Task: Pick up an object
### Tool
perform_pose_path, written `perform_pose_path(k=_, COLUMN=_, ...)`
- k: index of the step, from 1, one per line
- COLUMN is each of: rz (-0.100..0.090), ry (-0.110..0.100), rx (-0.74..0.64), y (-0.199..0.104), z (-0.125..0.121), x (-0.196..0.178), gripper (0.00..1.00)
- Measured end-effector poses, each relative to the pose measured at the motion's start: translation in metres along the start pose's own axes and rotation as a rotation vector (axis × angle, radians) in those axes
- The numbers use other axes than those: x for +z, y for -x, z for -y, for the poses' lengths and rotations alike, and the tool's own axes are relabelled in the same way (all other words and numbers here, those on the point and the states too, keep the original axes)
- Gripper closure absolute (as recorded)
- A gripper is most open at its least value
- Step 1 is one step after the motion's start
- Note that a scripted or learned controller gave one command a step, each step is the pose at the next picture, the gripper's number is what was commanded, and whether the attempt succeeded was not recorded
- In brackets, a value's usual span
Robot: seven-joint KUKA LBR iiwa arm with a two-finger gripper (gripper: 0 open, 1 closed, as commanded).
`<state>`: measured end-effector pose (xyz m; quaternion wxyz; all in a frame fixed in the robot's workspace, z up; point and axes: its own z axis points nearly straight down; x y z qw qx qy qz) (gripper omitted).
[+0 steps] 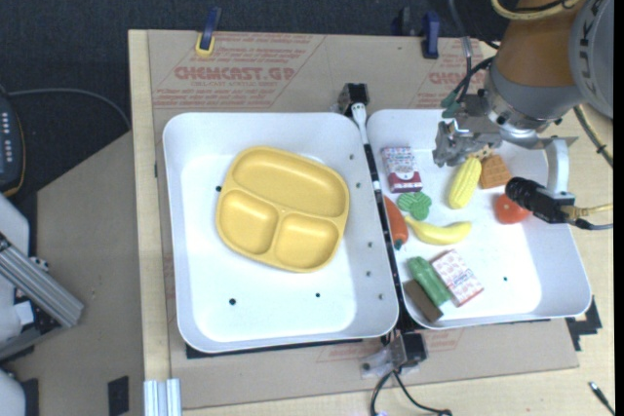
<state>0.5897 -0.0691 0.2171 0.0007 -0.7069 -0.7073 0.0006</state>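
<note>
Corn [464, 182] just below jaws (touching?)

"CHEMCAST GP" red print on board [244, 68].

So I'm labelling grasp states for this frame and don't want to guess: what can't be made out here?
- Gripper, camera view: whether the jaws are open, shut or on anything; the wrist above hides them.
- Orange piece: partly covered by the arm, its kind is unclear.
- Red item: partly behind the black fitting.
- Small box and packet: print too small to read.
</note>
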Motion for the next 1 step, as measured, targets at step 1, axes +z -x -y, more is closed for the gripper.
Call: perform_pose_path(k=1, rz=0.0, ry=0.005, rx=-0.001, y=-0.0067, z=0.005, x=-0.0146, gripper=1.0)
